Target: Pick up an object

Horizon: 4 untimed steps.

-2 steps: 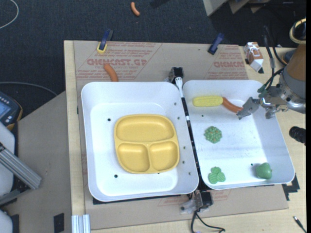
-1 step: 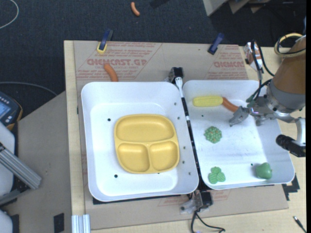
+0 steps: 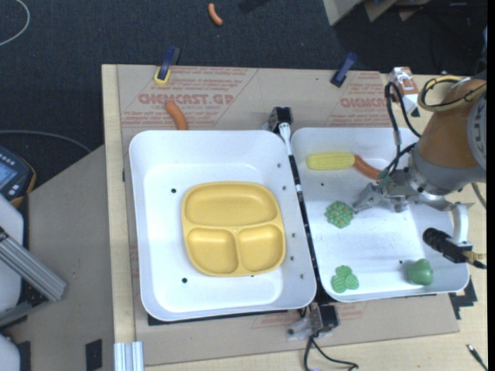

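Observation:
My gripper (image 3: 371,197) hangs low over the right bin (image 3: 387,253), at its middle. Just left of it lies a green broccoli piece (image 3: 339,213), close to the gripper tip but not visibly held. A yellow corn cob (image 3: 330,161) lies at the bin's far edge. Beside the cob, an orange sausage-shaped piece (image 3: 366,168) is partly hidden behind the gripper. A green leafy piece (image 3: 345,279) rests near the front rim, and a round green fruit (image 3: 419,271) sits at the front right.
The left bin (image 3: 155,207) holds a yellow divided plate (image 3: 232,227). An orange sausage piece (image 3: 177,115) lies on the cardboard behind the left bin, and another (image 3: 215,13) on the dark floor. Clamps and cables sit at the bins' edges.

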### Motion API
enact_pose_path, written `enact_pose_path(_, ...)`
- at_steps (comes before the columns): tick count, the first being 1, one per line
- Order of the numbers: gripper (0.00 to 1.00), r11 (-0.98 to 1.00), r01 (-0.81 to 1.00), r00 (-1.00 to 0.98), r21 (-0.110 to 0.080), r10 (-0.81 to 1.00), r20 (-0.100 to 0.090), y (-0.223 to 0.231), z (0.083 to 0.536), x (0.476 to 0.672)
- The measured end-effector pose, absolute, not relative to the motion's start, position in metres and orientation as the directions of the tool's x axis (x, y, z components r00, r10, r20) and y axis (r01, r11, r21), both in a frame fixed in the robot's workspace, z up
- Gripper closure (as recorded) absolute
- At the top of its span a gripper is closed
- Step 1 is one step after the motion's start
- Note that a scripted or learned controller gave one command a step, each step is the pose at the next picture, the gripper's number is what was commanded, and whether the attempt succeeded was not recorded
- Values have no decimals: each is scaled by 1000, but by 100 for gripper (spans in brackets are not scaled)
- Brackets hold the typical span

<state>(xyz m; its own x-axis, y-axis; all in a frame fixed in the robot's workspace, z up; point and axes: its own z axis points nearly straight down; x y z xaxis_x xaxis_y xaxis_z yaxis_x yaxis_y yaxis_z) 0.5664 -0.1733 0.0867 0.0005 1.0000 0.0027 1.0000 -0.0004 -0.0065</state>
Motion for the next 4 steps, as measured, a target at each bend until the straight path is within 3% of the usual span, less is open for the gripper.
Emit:
enact_pose_path(1,100,-1,1000,1,1,1000,0,-174,101,568)
enact_pose_path(3,100,1,1000,-1,9,1000,-4,-179,207,574)
enact_pose_path(4,100,1,1000,-1,6,1000,-2,-179,227,575)
